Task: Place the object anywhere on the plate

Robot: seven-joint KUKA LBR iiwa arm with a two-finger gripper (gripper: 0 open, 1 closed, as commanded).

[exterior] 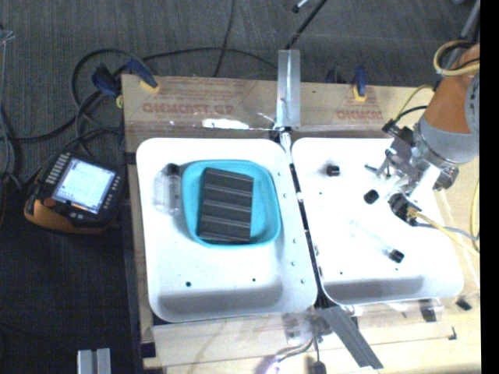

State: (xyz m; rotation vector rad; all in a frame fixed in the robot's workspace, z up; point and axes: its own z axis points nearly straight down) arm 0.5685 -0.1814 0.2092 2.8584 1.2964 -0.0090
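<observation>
A blue plate [267, 209] lies in the left bin [168, 283]. A dark grey ribbed block [226, 204] rests flat on the plate's middle. A clear small bottle with a black cap [167, 185] lies just off the plate's left rim. My gripper [388, 192] hangs over the right side of the right bin [351, 283], far from the plate, with the orange-banded arm [452, 107] behind it. I see nothing held in it.
The right bin holds a small black piece [333, 170] near its back and a thin clear stick with a black end [395, 255] towards the front. A handheld pendant [78, 187] lies left of the bench, among cables. A metal divider post [288, 92] stands behind the bins.
</observation>
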